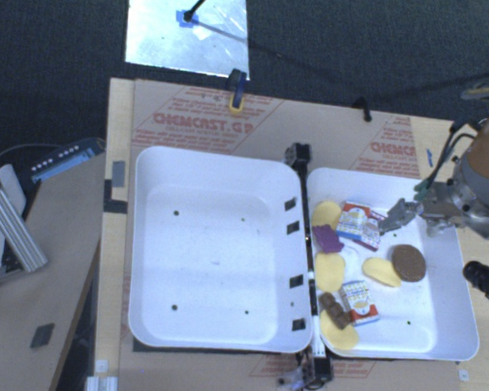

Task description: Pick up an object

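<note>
The right bin point(437, 331) holds several small items. A red, white and blue packet point(359, 223) lies near the back, with a purple piece point(327, 238) and a yellow chip point(326, 213) to its left. A brown round cookie point(409, 263) rests beside another yellow chip point(382, 271). Nearer the front are a third yellow chip point(330, 272), a small packet point(359, 301) and a brown chocolate piece point(333, 310). My gripper point(398, 215) hangs over the back of this bin, just right of the large packet and above the cookie. Nothing shows in its grasp.
The left bin point(214, 247) sits beside the right one, with a black divider strip point(303, 255) between them. Both rest on a cardboard sheet point(200, 123). A shiny metal plate point(187, 24) lies beyond the bench, and an aluminium rail point(4, 220) stands at the left.
</note>
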Controlling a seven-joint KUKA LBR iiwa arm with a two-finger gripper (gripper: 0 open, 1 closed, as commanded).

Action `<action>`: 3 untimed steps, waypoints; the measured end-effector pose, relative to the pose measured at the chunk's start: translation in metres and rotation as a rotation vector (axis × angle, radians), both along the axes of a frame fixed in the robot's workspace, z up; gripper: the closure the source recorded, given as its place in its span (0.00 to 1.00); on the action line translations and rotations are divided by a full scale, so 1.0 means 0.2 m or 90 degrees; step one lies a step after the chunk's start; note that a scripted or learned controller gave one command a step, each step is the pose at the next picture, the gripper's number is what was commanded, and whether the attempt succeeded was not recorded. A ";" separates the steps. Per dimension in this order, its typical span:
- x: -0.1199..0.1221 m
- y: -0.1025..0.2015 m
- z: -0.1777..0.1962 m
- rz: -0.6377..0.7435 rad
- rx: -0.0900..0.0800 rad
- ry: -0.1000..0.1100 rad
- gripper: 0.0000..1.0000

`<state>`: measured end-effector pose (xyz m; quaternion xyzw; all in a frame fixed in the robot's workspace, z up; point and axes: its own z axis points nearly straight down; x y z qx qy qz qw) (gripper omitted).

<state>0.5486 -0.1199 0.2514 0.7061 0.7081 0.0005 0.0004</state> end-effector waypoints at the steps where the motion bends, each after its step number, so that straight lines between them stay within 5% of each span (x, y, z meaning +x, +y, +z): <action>1: -0.30 -0.10 -0.71 -0.004 0.002 0.010 0.00; 2: 0.16 0.20 -0.83 0.006 0.001 -0.005 0.00; 3: 0.24 0.43 -0.30 0.004 0.001 -0.006 0.00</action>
